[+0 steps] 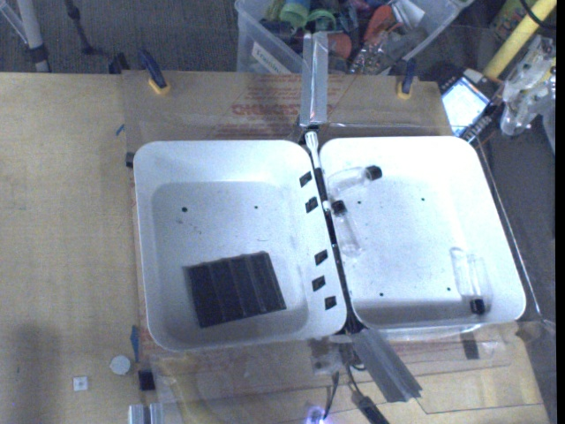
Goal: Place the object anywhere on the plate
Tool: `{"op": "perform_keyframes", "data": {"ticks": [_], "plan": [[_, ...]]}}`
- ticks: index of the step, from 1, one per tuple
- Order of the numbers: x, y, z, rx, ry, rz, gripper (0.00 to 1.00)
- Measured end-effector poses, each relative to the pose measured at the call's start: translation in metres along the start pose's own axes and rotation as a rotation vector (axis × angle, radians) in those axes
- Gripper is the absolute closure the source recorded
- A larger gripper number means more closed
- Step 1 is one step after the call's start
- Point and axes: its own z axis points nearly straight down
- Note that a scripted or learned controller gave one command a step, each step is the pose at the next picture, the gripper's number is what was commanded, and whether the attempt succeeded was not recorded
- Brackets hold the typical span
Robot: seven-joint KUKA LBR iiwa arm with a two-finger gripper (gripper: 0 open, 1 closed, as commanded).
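Claw (523,95) off the bins at the upper right, over the bench (62,193) edge.

I see two clear black-capped pieces in the right bin (415,153): one (357,179) near its back left corner, the other (466,274) by the front right wall, both well apart from the claw. The dark ribbed plate (237,290) lies flat in the left bin (221,153). Too blurred for me to tell how open the claw is.

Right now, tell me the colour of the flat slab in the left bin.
Black, with faint ribbed lines, the slab shows best in the camera view.
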Motion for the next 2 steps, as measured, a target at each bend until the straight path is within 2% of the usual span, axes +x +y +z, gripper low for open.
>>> {"op": "perform_keyframes", "data": {"ticks": [1, 2], "plan": [[-0.023, 0.050, 0.007, -0.001, -0.003, -0.223, 1.00], [-0.039, -0.014, 0.001, 0.000, -0.004, -0.438, 1.00]]}}
